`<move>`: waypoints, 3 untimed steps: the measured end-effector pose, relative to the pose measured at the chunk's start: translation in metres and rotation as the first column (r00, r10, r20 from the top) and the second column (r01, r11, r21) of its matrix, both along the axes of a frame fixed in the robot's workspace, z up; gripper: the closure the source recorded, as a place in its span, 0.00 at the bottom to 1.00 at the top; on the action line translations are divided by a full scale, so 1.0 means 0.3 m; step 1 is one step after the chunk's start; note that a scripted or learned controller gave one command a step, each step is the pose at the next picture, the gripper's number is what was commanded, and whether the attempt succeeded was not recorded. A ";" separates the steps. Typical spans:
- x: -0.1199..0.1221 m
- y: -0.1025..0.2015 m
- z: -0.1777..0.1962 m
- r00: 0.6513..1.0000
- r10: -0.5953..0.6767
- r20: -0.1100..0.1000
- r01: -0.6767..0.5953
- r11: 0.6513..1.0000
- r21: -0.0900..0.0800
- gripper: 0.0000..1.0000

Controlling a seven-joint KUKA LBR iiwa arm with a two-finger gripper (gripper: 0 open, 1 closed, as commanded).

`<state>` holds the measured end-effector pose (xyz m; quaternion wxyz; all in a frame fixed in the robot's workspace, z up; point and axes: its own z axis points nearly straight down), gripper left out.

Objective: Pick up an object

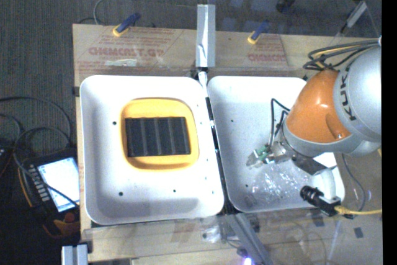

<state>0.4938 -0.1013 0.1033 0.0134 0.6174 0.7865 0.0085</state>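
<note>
As the table (87,40) is read from left to right, it carries two shallow white bins set side by side and touching along their inner rims. One left bin (99,152) holds one object: a yellow tray with a dark ribbed insert (159,134). The tray is a rounded rectangle lying flat near the middle of that bin, apart from every wall. Its long axis runs left to right across the view, and the four dark ribs of the insert run across that axis, toward the far and near walls.

One right bin (239,108) holds one crumpled clear plastic item (273,182) near its front wall; its outline is hard to make out against the white floor. One grey arm with an orange band (316,115) reaches in from the right and covers much of this bin's right half. One hand (265,155) hangs low over the bin floor, just behind the plastic item. Whether the hand is spread or pressed together cannot be told, since the wrist hides most of it and the visible tip is small and blurred.

Two yellow-and-blue clamps (126,24) sit on the table's far edge, well apart, with one upright metal strip (205,34) between them.
</note>
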 end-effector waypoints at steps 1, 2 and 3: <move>0.103 0.000 0.354 0.999 0.009 -0.031 -0.009 1.000 0.001 1.00; 0.103 0.000 0.353 0.999 0.009 -0.031 -0.009 1.000 0.001 0.00; -0.031 -0.008 0.615 0.967 -0.253 -0.031 0.254 0.967 0.000 0.00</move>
